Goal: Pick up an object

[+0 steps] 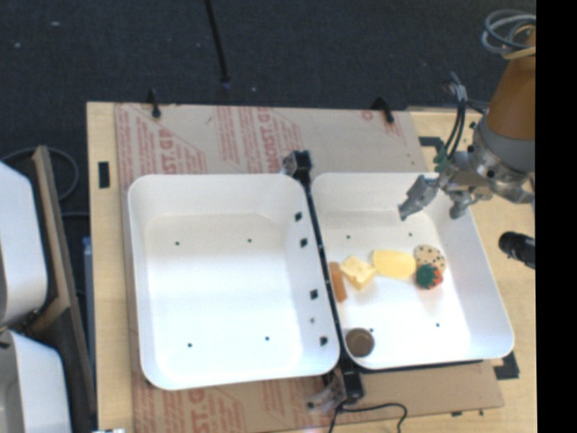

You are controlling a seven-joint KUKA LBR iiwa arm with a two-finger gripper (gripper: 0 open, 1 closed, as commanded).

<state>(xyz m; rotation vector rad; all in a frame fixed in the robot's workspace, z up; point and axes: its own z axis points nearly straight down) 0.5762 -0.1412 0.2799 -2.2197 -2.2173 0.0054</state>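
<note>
Tool (436, 197) open, holding nothing, hovering over upper part of right white plastic bin (478, 314), right of frame. Pale yellow flat block (394, 263) lies mid-bin beside small yellow chunk (358, 272), orange stick (338, 282), round speckled red-green piece (429, 267); brown disc (360, 342) near lower edge.

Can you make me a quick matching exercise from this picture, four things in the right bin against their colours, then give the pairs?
Things:
1. flat wedge
2. round disc
3. stick by the divider
4. small ball

Colours:
A. brown
B. green
C. pale yellow
D. orange

Pairs: 1-C, 2-A, 3-D, 4-B
</note>
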